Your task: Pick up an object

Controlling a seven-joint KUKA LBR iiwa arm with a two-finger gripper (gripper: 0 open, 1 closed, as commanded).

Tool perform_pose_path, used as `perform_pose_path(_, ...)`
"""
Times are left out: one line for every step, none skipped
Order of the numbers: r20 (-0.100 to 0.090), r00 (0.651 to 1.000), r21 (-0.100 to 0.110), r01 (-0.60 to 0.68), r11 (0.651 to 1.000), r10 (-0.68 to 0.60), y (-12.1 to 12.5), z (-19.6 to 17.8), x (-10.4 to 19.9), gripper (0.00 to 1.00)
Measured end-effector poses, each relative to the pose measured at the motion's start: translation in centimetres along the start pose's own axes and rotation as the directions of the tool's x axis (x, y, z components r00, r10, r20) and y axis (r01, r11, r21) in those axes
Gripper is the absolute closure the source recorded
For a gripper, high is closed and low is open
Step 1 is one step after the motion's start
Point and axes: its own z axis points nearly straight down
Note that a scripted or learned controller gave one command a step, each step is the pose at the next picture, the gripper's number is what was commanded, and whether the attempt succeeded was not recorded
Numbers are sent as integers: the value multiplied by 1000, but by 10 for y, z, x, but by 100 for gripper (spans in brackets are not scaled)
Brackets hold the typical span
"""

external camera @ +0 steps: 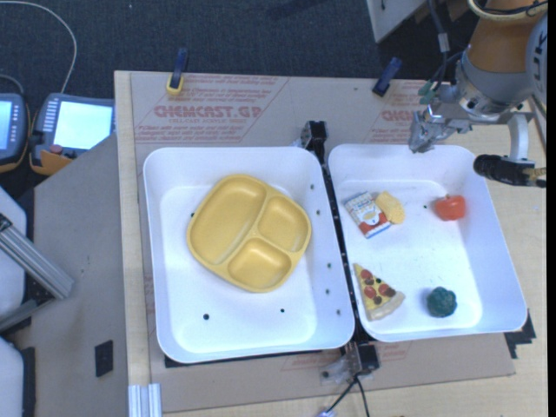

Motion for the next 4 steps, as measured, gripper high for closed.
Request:
perform_pose_path(-1,1000,4,-1,1000,1,1,-12,0,100)
perform_pose_path(-4,1000,9,4,1000,-4,-2,-18,58,100)
perform_pose_path(-3,1000,11,3,1000,-3,-12,-15,100,100)
perform_pose_path(-4,1000,13,4,1000,-4,-26,2,155,100)
